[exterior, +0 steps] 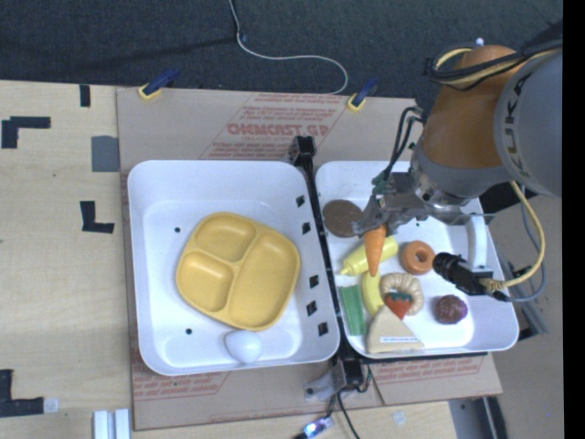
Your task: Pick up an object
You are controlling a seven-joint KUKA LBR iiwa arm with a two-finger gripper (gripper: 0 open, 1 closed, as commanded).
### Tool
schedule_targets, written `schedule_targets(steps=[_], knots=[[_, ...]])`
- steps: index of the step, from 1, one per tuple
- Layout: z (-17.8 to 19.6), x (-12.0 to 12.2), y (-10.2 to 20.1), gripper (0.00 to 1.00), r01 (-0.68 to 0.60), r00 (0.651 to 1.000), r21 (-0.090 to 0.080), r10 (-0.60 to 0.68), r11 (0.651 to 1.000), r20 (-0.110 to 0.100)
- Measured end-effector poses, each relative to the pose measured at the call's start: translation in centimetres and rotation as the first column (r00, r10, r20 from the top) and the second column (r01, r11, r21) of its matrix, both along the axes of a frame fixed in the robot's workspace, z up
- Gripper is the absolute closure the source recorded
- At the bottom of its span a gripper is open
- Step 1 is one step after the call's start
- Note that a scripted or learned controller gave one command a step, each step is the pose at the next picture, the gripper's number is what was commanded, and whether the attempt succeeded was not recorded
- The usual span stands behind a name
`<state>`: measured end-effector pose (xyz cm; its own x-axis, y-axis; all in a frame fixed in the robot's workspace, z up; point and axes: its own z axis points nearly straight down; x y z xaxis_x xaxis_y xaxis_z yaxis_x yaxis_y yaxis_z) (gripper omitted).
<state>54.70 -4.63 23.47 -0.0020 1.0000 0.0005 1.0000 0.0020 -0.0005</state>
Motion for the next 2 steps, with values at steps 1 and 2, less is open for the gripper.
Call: schedule_targets(steps=[1, 2], knots=[[-1.46, -0.51, 0.61, 1.0, 0.001, 1.0, -0.001, -0.001, 1.0, -0.003], [-0.88, -0.44, 0.67, 1.0, 0.0, 1.0, -0.001, 0.0, 1.0, -0.001]])
